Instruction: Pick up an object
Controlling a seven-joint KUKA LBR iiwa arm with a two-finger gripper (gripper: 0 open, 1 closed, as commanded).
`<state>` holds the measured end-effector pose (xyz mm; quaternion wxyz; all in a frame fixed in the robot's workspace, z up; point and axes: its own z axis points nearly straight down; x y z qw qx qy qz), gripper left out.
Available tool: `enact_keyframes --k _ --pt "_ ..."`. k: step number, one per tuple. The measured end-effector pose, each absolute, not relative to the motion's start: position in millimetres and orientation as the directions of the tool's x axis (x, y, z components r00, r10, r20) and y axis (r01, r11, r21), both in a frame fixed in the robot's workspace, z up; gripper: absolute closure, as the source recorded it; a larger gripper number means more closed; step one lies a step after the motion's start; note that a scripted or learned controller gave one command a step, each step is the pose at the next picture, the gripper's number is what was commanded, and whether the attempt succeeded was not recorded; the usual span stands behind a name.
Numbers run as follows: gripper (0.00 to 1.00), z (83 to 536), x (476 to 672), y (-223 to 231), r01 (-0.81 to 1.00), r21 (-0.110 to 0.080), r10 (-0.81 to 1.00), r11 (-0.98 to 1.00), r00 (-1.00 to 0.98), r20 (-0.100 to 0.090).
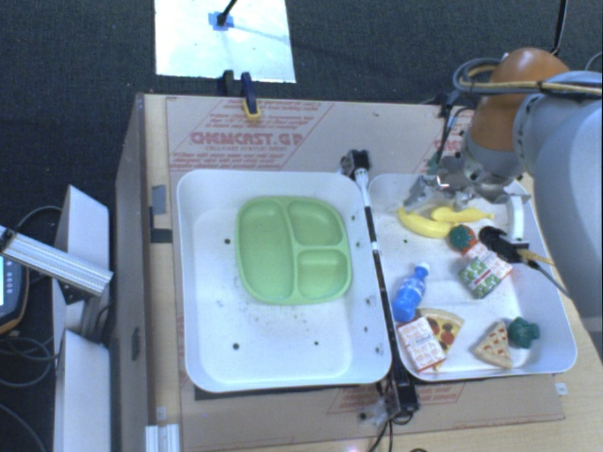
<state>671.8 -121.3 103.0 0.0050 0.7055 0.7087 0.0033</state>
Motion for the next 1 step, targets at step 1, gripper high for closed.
enact_keyframes --k 1 --pt "0.00 143.6 669.5 -145.8 1.000 0.005 1.000 0.003 -0.003 -0.002"
